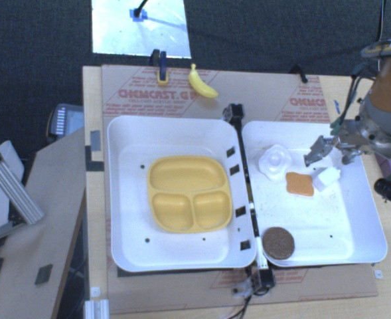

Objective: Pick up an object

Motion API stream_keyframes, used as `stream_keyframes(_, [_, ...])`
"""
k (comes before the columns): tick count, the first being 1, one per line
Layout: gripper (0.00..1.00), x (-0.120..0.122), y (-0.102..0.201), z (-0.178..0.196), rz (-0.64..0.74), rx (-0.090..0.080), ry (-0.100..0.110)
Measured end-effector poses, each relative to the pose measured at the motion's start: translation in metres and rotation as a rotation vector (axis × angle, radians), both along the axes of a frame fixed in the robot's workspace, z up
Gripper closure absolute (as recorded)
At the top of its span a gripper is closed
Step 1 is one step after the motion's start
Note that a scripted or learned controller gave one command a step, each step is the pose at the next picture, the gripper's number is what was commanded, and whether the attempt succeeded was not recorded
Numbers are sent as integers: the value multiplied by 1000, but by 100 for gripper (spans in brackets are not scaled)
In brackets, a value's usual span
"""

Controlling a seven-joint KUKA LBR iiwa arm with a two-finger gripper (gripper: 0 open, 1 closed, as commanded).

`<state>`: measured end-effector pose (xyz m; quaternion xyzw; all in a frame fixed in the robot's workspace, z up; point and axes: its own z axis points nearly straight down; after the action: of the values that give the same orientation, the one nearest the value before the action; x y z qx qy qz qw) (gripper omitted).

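Brown round cookie [278, 242] at the right bin's [354, 248] near-left corner, orange slab [300, 184] mid-bin touching a white block [326, 177], clear cup [273, 161] beside them, my jaws [332, 149] hovered above the block, spread wide, gripping nothing, yellow divided plate [186, 193] in the left bin [125, 198].

- An orange, roughly square flat piece [300, 184] lay flat on the floor of the right bin, near its middle.
- A small white block [326, 177] sat touching the orange piece's right side, slightly tilted.
- A clear, pale round object [273, 161] rested left of the orange piece, near the bin's left wall.
- A brown disc [278, 242] lay flat at the right bin's front left corner.
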<state>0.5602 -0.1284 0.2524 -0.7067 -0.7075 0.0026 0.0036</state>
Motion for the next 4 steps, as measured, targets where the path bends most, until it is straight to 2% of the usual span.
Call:
stream_keyframes(1, [0,2,0,5,2,-2,-11])
stream_keyframes(2, [0,7,6,-40,2,-1,-7])
stream_keyframes(3, [0,4,8,-102,0,0,-5])
stream_keyframes(4, [0,2,-1,-160,0,-1,-5])
